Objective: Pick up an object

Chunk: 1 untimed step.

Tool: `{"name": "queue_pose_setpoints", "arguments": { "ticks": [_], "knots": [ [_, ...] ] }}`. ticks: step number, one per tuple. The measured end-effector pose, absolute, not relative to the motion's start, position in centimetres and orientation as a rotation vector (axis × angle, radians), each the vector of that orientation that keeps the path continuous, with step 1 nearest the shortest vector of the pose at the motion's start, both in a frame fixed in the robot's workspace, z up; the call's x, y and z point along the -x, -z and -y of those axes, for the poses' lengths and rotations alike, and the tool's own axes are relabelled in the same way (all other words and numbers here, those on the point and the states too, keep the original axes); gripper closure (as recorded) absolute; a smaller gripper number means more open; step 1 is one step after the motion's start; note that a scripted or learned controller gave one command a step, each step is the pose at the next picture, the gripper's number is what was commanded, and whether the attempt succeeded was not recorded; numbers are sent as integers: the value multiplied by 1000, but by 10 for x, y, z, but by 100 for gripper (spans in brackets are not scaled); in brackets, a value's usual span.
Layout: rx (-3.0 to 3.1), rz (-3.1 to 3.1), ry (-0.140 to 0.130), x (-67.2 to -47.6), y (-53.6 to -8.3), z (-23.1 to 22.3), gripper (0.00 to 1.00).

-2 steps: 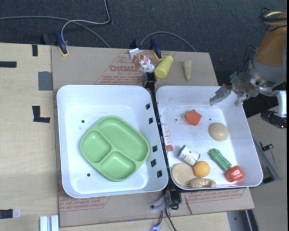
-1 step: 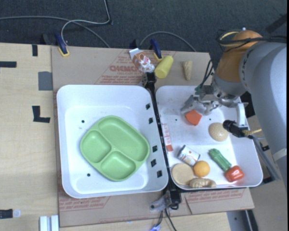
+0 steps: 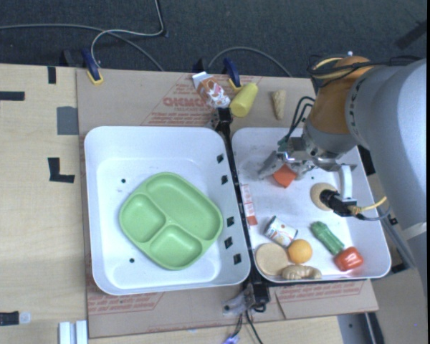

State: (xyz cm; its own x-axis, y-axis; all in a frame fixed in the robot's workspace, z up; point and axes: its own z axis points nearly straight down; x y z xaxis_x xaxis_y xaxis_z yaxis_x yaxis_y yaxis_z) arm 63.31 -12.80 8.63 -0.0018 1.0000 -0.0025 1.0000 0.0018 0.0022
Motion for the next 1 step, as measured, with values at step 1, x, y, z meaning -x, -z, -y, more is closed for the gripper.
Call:
{"name": "queue_pose_setpoints", "arguments": {
  "ticks": [1],
  "knots": [
    [-2216, -2222, 0, -633, -96, 128, 100]
  ]
}}
